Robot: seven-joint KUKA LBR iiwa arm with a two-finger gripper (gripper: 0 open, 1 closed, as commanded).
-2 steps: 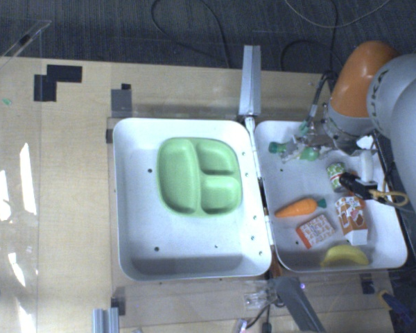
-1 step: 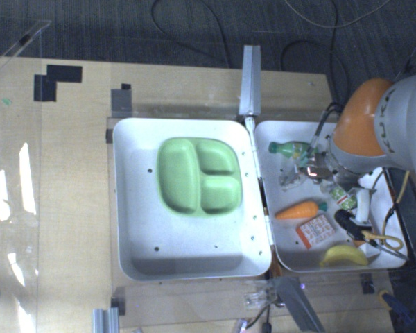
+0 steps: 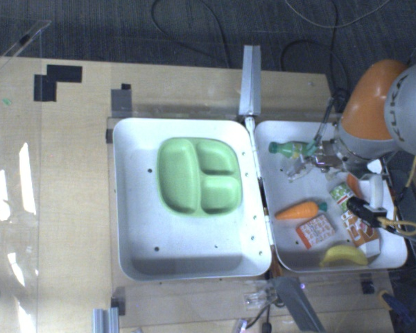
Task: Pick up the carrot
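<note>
The carrot (image 3: 299, 211), orange with a small green tip at its right end, lies flat in the middle of the right bin (image 3: 286, 254). My gripper (image 3: 306, 164) hangs over the back of that bin, beyond the carrot and apart from it. It is right beside a clear bottle with a green label (image 3: 287, 148). Nothing of the carrot is near the gripper.
In the right bin a yellow banana (image 3: 344, 256) lies at the front, with an orange-red packet (image 3: 315, 231) by the carrot and small cartons (image 3: 344, 194) at the right. The left bin (image 3: 135, 207) holds a green divided plate (image 3: 198, 175).
</note>
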